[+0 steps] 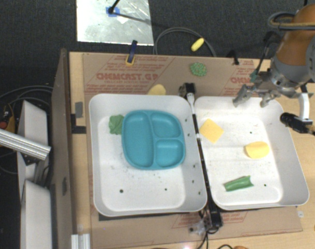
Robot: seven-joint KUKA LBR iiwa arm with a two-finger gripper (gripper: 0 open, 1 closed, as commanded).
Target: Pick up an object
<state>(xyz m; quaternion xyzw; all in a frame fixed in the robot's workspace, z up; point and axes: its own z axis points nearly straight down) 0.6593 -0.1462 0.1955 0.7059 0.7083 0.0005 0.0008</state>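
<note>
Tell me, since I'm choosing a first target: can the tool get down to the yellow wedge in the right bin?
Probably yes: the tool hangs over the right bin's far edge, and the yellow wedge lies uncovered, apart from other items.

Yellow block [211,130], yellow lump [257,150], green pod [237,183]: R bin.

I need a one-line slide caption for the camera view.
Grey arm's gripper with open jaws over right white bin, above yellow wedge, yellow lump, green pepper.

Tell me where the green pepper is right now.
The green pepper lies in the right bin, near its front edge, below the yellow lemon and away from the gripper at the bin's far edge.
</note>
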